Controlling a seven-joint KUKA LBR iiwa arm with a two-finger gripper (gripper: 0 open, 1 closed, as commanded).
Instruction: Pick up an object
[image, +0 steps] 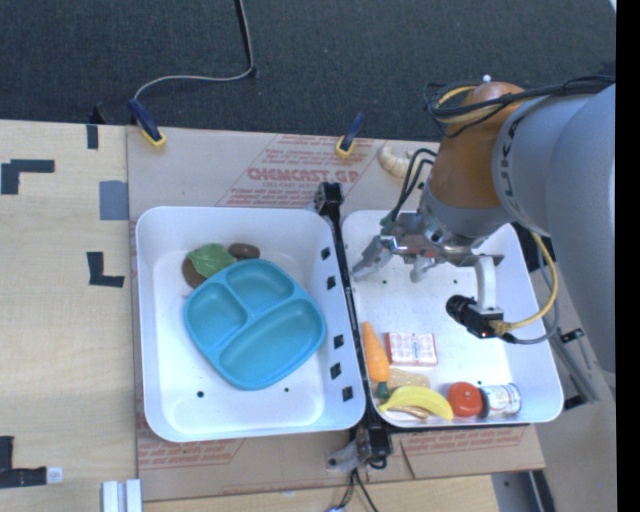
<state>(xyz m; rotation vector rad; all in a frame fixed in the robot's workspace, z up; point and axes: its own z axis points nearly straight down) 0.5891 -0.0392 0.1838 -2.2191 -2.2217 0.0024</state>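
Note:
My gripper (392, 262) hangs over the upper left part of the right bin (530, 300), near the divider between the bins. Its fingers (367, 257) are spread open and nothing sits between them. Below it, along the bin's front edge, lie an orange carrot (375, 352), a pink-and-white box (412, 348), a yellow banana (420, 402), a red tomato (465, 400) and a small can (501, 400). The gripper is well clear of all of them.
The left bin (160, 300) holds a blue divided plate (255, 322), a green leafy item (210, 261) and a brown item (243, 251). The arm's grey body and orange band (470, 170) overhang the right bin's far side. A black cable (480, 315) hangs beside the wrist.

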